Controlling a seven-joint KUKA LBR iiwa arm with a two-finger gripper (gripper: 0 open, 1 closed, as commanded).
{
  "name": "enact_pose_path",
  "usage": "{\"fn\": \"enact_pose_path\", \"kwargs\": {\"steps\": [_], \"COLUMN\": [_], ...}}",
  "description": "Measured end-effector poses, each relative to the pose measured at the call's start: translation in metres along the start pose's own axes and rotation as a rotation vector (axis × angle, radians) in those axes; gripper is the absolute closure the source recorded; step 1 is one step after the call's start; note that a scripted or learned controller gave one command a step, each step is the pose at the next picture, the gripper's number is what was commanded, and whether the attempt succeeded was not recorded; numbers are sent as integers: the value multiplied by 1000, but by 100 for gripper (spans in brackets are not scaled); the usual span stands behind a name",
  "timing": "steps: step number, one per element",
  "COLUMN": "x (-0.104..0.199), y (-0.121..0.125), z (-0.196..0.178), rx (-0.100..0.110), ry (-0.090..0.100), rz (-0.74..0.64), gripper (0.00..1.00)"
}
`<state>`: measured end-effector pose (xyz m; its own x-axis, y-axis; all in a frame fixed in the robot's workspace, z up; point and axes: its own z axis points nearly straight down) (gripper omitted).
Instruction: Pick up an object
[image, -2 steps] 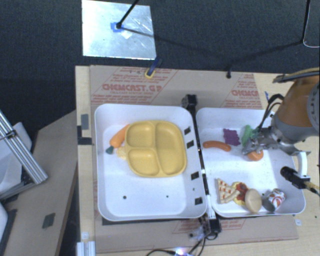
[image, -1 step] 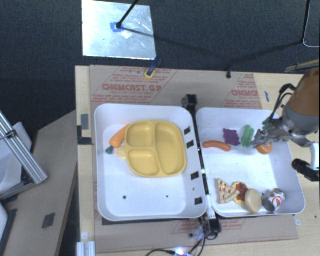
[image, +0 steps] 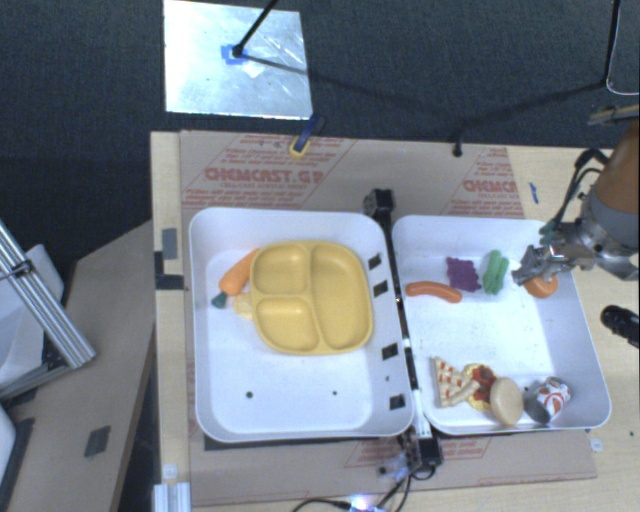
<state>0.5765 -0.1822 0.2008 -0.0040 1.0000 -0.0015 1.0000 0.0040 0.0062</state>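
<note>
Camera view looks down on a tan bench (image: 250, 160) bearing two shallow white bins, with the grey arm entering from the right and its end effector (image: 532, 268) lowered over the far right part of the right white bin (image: 500, 345). Whether its fingers stand wide or narrow cannot be told, since the dark metal parts blur together. Just below and touching the end effector lies a small orange rounded object (image: 543, 287), partly covered by it; nothing shows that it is held. Just to the left of the end effector stands a green ridged toy vegetable (image: 494, 271), and next to that a purple bunch-shaped toy (image: 461, 273). Further left and a little nearer the camera lies an orange-red toy sausage (image: 433, 291). Well toward the camera from the end effector, along the near wall of the same bin, sit a toy pizza slice (image: 455, 381), a beige rounded toy bun (image: 505, 400) and a red and silver can lying on its side (image: 549, 397). Far to the left, in the left white bin (image: 290, 400), rests a yellow three-compartment plate (image: 305, 297), with an orange toy carrot (image: 236, 273) against its left edge.
</note>
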Motion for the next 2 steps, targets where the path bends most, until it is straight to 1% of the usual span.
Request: {"fn": "enact_pose_path", "kwargs": {"steps": [1, 2], "x": [0, 52], "y": [1, -1], "z": [-25, -16], "rx": [2, 6], "ry": [0, 3], "rz": [0, -4], "gripper": [100, 100]}}
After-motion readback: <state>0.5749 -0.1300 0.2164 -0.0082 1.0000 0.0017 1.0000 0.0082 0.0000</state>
